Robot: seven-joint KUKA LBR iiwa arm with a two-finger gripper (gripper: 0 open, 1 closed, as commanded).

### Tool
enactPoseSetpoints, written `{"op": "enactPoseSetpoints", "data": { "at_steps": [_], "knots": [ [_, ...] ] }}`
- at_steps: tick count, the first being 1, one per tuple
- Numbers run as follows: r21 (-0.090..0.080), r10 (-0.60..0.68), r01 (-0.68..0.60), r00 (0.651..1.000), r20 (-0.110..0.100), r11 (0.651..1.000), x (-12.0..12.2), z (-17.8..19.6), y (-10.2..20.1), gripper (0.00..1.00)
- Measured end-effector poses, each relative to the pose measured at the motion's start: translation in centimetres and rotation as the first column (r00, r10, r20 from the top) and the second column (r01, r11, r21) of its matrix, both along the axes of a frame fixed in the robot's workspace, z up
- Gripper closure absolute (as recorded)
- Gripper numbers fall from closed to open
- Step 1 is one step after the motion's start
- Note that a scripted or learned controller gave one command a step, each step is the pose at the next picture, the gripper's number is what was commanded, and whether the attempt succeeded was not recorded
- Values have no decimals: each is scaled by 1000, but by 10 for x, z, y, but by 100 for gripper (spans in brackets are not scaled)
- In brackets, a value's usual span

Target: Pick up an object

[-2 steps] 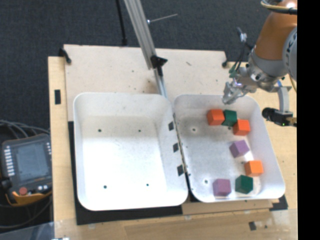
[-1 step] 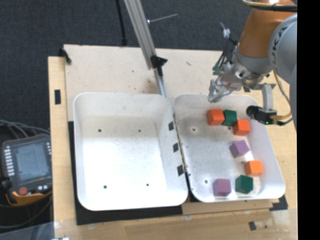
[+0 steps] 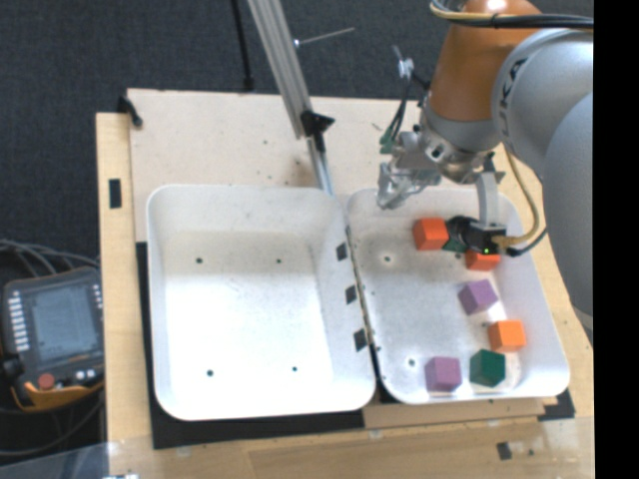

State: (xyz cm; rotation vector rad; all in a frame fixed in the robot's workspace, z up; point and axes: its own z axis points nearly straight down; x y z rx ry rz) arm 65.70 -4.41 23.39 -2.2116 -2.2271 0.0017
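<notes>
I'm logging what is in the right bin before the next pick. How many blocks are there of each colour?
Orange: 2, one by the hand, one lower right
Purple: 2, one mid-bin, one at the front
Green: 1, at the front
Total: 5 blocks, all in the right bin. A red-orange thing with a green light looks like arm hardware, so it is not counted.

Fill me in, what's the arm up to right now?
The KUKA arm is reaching in over the right bin, its claw near that bin's far edge, beside an orange cube. Nothing visible in its grip. Two purple cubes, another orange cube and a green cube lie toward the near corner.
</notes>
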Motion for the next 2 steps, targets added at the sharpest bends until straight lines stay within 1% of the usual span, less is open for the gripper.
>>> {"op": "enactPoseSetpoints", "data": {
  "at_steps": [1, 2],
  "knots": [
    [0, 1, -1, 1000, 5, 1000, 5, 1, 55, 100],
    [0, 0, 0, 1000, 1, 1000, -4, -7, 112, 100]
  ]
}}
